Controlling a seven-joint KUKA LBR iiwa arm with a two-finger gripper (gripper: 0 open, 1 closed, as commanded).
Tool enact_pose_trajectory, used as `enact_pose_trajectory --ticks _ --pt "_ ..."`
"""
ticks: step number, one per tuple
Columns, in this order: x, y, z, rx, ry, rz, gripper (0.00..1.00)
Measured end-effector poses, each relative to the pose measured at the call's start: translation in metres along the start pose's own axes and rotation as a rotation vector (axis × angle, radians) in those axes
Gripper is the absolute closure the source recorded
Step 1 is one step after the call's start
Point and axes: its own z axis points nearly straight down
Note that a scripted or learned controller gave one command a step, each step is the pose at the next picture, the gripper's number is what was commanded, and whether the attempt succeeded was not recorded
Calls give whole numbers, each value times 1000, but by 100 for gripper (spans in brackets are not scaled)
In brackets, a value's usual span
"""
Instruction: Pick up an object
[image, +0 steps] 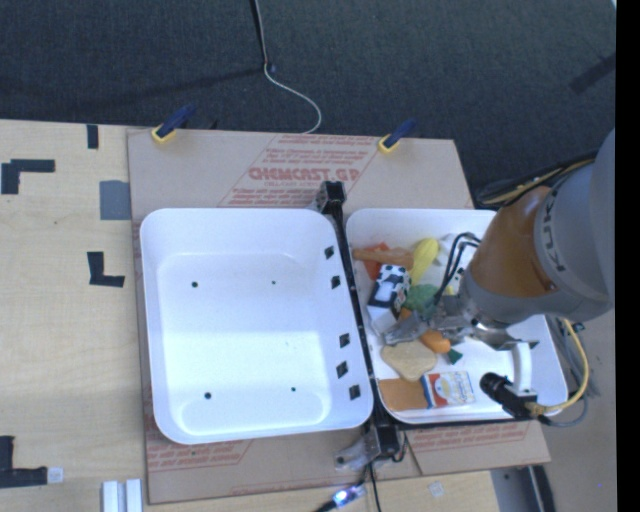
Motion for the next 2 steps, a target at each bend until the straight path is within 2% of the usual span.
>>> enact_pose_trajectory --ticks 1,2 --pt "-1 4 -19 -8 0 -2 100" --pt "58 67 -112 -15 -2 -11 100"
